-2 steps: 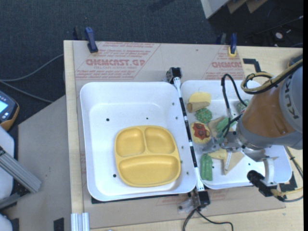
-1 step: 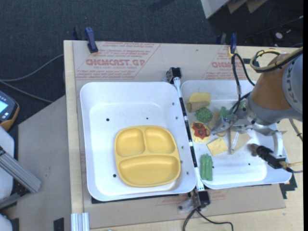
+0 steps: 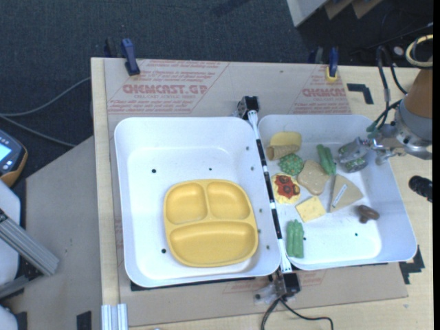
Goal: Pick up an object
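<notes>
Right white bin [image 3: 385,249] on the counter [image 3: 172,88]: toy food clustered toward its left half. Jaws [image 3: 354,158] low over the bin's upper right, beside a green pod [image 3: 325,160] lying long axis near-vertical, tilted slightly left at top. Cannot tell whether apart or together. Left bin [image 3: 137,150]: yellow divided plate [image 3: 210,222], long axis left-right.

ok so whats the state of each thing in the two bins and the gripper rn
yellow divided plate: flat in the left bin, compartments bare
toy food pieces: loose in the right bin, none lifted
green pod: lying by the bin's left wall
gripper: low over the right bin's upper part, near the food
</notes>
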Controlling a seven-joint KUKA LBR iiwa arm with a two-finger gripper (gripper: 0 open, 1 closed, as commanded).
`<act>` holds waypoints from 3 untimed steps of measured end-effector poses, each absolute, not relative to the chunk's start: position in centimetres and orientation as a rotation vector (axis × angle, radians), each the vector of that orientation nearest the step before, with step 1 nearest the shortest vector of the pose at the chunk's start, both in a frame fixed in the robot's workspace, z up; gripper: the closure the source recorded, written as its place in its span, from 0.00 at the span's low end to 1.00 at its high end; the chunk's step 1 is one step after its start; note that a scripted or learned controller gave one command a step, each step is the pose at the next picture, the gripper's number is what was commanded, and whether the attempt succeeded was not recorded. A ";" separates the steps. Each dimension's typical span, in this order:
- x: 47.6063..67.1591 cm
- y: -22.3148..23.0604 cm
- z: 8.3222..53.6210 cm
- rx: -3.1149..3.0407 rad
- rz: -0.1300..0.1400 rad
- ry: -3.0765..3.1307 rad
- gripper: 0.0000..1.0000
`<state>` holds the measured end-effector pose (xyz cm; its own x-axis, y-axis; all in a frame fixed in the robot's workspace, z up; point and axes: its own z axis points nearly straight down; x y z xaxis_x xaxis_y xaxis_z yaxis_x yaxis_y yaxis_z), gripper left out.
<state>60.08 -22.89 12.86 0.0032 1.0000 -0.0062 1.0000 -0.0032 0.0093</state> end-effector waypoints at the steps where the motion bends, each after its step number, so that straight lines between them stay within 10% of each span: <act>1: 62.9 -13.2 8.2 2.216 0.003 2.235 0.00; 3: 52.9 -12.9 8.4 2.224 -0.002 2.227 0.00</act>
<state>52.90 -12.93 8.43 -0.0011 1.0000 0.0031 1.0000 0.0012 -0.0051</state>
